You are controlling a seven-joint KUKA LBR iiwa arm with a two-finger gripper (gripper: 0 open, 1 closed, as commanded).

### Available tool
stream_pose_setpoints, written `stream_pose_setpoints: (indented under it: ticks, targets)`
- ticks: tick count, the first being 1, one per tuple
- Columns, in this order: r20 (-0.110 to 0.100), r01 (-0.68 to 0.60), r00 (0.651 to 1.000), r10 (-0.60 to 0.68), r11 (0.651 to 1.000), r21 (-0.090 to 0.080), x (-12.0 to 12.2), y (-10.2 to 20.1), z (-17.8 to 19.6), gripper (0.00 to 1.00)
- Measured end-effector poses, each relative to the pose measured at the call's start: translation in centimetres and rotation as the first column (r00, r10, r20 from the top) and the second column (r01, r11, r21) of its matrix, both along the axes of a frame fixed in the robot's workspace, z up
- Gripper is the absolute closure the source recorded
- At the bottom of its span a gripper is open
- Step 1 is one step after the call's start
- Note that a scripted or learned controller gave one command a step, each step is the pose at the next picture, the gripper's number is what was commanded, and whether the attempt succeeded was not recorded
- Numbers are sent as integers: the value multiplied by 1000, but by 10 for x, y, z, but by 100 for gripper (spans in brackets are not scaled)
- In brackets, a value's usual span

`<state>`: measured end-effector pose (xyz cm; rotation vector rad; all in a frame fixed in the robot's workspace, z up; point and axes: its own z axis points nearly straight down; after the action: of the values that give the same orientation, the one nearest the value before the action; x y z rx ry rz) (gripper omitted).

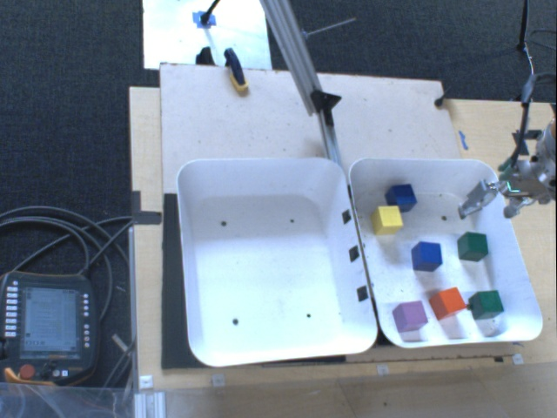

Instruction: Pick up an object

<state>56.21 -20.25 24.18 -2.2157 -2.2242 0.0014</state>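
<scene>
End effector: the end effector (493, 195) sits at the right bin's upper right rim; whether it is apart or together cannot be told. Nothing is seen in it.
Right bin: the right bin (513, 259) holds seven small cubes, all apart from one another: dark blue cube (400, 196), yellow cube (387, 219), blue cube (426, 255), green cube (473, 246), purple cube (409, 315), orange cube (447, 302), second green cube (486, 303).
Left bin: the left bin (261, 259) adjoins it on the surface (261, 111).
Nearest candidate: the green cube, below and left of the end effector.
Handling, judged: the cubes look light, rigid and smooth-faced, not fragile.
Grasp point, judged: two opposite flat sides, taken from above; corners risk slipping.
</scene>
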Motion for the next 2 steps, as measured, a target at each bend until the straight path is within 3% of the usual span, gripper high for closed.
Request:
stream_pose_setpoints:
  ticks: [1,2]
  targets:
    - [4,-1,1000,1,1000,-1,1,0,2,0]
    - [0,2,1000,-2,1000,-1,2,-9,-44,0]
